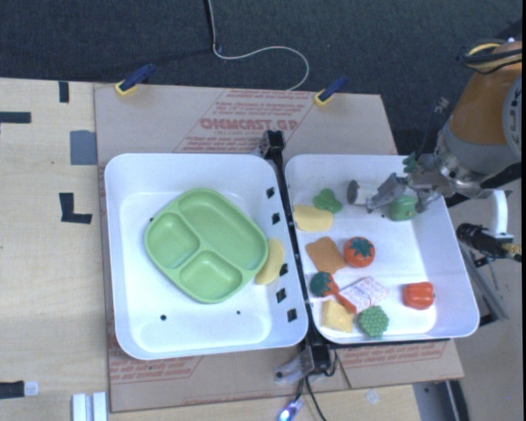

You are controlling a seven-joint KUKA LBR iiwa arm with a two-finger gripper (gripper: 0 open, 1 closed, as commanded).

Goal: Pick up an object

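My gripper (387,196) hangs over the back of the right bin (451,261), reaching in from the right. A small green object (404,207) sits right under its body; I cannot tell if it is gripped or just lying beneath. Left of the gripper lie a green toy vegetable (326,202) and a yellow piece (313,219). Further forward are a brown slice (324,254), a red tomato (359,251), a red pepper (418,296), a green broccoli (373,321), a yellow wedge (337,316) and a pink-and-white packet (363,289).
The left bin (127,235) holds a green divided plate (206,246) and a yellow banana piece (270,261) against the shared wall. A black divider rail (285,226) runs between the bins. Cardboard (237,121) lies under both.
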